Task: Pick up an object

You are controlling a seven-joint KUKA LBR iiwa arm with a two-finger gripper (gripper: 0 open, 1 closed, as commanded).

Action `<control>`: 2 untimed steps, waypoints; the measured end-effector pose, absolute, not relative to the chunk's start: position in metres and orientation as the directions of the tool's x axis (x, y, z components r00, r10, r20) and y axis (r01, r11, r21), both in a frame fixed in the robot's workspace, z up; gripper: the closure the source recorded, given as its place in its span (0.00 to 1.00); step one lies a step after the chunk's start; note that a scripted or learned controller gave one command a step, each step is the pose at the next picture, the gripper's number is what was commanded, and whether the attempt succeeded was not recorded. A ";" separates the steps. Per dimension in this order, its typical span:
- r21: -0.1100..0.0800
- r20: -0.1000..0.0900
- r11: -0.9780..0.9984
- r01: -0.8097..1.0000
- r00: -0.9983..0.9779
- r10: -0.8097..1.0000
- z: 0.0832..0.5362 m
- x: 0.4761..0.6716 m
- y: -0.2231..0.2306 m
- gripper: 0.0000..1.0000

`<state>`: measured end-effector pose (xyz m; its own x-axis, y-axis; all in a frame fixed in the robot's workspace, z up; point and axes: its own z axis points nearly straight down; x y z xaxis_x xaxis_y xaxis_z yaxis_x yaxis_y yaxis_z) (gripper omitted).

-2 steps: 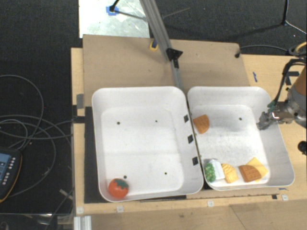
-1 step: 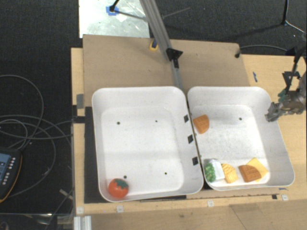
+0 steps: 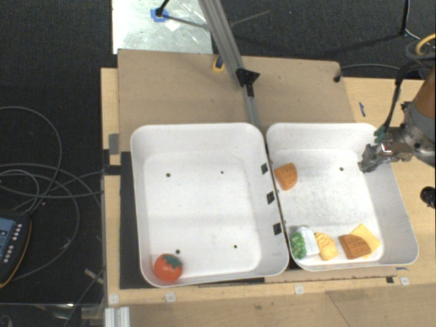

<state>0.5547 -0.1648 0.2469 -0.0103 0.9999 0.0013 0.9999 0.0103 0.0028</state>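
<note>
Left bin (image 3: 197, 142): one red tomato (image 3: 167, 267) in the near-left corner, green stem patch on top, sitting against the bin wall. Rest of that bin floor bare, a few small dark holes.

Black clips along the seam between the two bins.

Right bin (image 3: 320, 136): orange bread-like piece (image 3: 287, 176) near its left wall, about mid-depth, alone. Along the near edge a cluster: green broccoli-like piece (image 3: 298, 244) at the near-left corner with a pale white item just beside it, then a yellow ridged piece (image 3: 326, 246), then a brown waffle-like piece (image 3: 353, 246) touching a yellow cheese wedge (image 3: 366, 236) at its right.

Gripper (image 3: 372, 157) at the right bin's right rim, toward the far side, well apart from the near-edge cluster and from the orange piece. Nothing visible between its fingers; too small and dark to tell if the jaws are spread or pressed together. Grey arm enters from the right, orange band at frame edge.

Metal pole (image 3: 225, 33) slants over the bench from the top.
</note>
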 end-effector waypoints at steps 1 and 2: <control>0.001 0.003 0.010 1.000 -0.010 1.000 0.235 0.551 -0.109 1.00; 0.003 0.002 0.012 1.000 -0.012 1.000 0.244 0.553 -0.052 1.00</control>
<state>0.5533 -0.0523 0.2442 -0.0116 0.9999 0.0025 0.9999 0.0116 0.0031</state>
